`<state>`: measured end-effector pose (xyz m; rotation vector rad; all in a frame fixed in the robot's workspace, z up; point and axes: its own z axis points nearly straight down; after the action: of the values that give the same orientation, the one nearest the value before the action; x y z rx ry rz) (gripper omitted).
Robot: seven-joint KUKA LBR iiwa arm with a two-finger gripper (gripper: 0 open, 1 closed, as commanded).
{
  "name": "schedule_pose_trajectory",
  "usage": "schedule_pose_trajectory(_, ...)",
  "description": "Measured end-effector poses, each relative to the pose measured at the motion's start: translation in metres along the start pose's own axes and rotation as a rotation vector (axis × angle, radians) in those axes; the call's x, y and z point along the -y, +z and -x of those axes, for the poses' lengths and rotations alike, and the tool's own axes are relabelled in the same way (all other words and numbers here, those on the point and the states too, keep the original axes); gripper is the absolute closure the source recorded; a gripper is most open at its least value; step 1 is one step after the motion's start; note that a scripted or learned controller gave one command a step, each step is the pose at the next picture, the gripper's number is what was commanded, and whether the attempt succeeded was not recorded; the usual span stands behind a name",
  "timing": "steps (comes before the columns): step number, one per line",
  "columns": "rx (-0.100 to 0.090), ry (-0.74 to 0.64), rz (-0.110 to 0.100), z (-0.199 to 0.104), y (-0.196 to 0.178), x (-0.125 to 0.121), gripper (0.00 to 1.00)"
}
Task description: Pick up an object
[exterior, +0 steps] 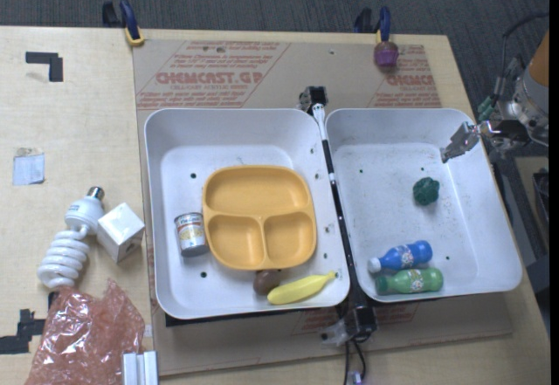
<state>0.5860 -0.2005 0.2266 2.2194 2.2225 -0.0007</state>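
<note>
Little of me shows, all of it just past the top right corner of the right-hand white bin [489,200]. My gripper [460,141] ends in slim, pale grey metal fingers with a dull shine, reaching over that corner's rim. Behind them, further out from the bin, sits a bulkier wrist block [524,113] in grey and silver, made of stacked rounded parts with darker seams. A thin dark cable [508,43] loops up above it, away from the bin. At the outermost edge, a small patch of my orange band [550,60] is visible.
</note>
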Motion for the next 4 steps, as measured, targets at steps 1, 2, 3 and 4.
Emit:
schedule_pose_trajectory(1, -0.003, 0.002, -0.002, 0.020, 0.107, 0.062, 0.00)
schedule_pose_trajectory(2, -0.001, 0.003, 0.001, -0.008, 0.134, 0.108, 0.00)
schedule_pose_trajectory(3, 0.001, 0.005, 0.004, -0.007, 0.124, 0.107, 1.00)
schedule_pose_trajectory(4, 0.000, 0.005, 0.003, -0.008, 0.124, 0.107, 0.00)
